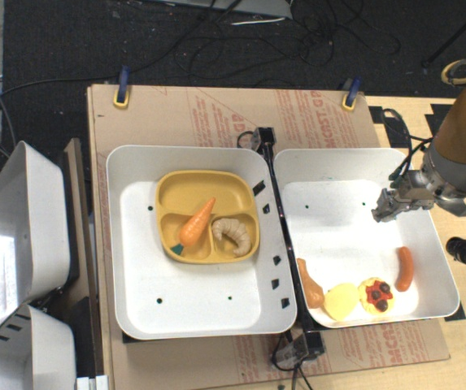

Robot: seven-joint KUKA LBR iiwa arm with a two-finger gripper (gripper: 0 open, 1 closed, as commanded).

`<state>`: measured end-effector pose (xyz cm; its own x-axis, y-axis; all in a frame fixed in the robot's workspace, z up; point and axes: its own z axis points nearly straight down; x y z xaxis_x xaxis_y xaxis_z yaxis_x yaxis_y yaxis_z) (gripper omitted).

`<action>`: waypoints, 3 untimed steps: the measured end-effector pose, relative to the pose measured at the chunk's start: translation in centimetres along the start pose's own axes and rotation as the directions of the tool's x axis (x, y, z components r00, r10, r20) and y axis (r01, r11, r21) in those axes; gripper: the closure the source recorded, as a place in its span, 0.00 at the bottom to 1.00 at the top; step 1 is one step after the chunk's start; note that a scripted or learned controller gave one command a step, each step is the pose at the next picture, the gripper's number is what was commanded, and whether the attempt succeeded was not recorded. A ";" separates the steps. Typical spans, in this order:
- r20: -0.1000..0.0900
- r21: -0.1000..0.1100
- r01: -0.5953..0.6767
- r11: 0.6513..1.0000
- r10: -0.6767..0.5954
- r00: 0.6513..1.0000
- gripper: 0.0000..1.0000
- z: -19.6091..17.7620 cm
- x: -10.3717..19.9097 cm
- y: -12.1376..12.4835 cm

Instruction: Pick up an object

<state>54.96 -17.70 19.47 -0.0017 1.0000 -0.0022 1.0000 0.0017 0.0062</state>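
Bins sit side by side on the desk (216, 112), a brown board clamped at its far edge. The left bin (135, 242) holds a yellow tray (172, 189) near its middle, with a carrot (198, 222) lying slanted in one compartment and a pale curled shrimp (233, 234) in the compartment beside it. In the right bin (330, 201) four toys lie along the near edge: a drumstick (309, 283) at the near-left corner, a yellow disc (341, 301) touching it, a small pizza (376, 294) touching the disc, and a sausage (404, 268) apart from them near the right wall. The arm (460, 136) enters from the desk's right edge and is cut off there. The gripper (385, 208) hangs over the bin's far-right part, well apart from the toys; it is too small and blurred to tell whether it is spread or closed, and nothing shows in it.
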 end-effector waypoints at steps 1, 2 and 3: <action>0.001 -0.002 0.002 1.000 -0.002 1.000 1.00 -6.4 0.2 0.1; 0.000 0.000 0.002 1.000 -0.002 1.000 1.00 -10.5 0.1 0.2; -0.004 0.006 0.007 1.000 -0.007 1.000 1.00 -10.4 5.8 0.5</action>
<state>55.43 -11.86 29.89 -0.0086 1.0000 0.0020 1.0000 0.0086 -0.0001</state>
